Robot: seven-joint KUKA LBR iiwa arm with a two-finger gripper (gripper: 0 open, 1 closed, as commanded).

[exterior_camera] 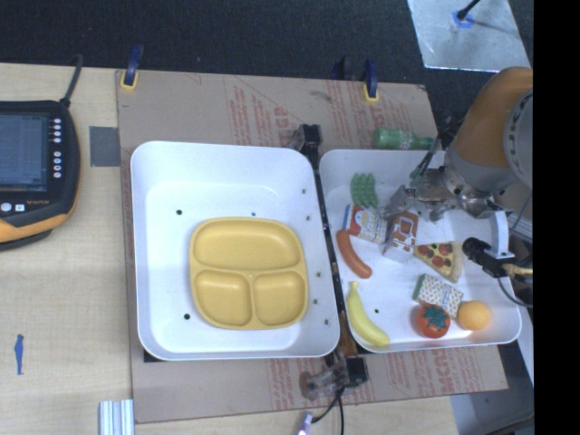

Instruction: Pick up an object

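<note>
The arm reaches in from the right over the right bin (pixel 507 333), and its end effector (pixel 419 208) sits low among the toys near the middle of that bin, seemingly placed there to try for one of the clustered items; how wide it stands, and whether it has hold of anything, I cannot tell, since the wrist hides the tips. Candidates for picking all lie in this bin: a small carton (pixel 402 232) right at the end effector, a pizza slice (pixel 439 258) just beside it, a sausage (pixel 353 253) and a banana (pixel 364 318) along the left wall, a green piece (pixel 363 188) toward the back, and a tomato (pixel 433 321), an orange (pixel 473 315) and a checked block (pixel 439 292) near the front. They crowd each other, so neighbours could be nudged or caught in a close. The left bin (pixel 154 243) holds a yellow divided tray (pixel 247 273), well apart. On the surface, a pendant (pixel 32 175) rests at far left and a green bottle (pixel 399 139) lies behind the right bin.
</note>
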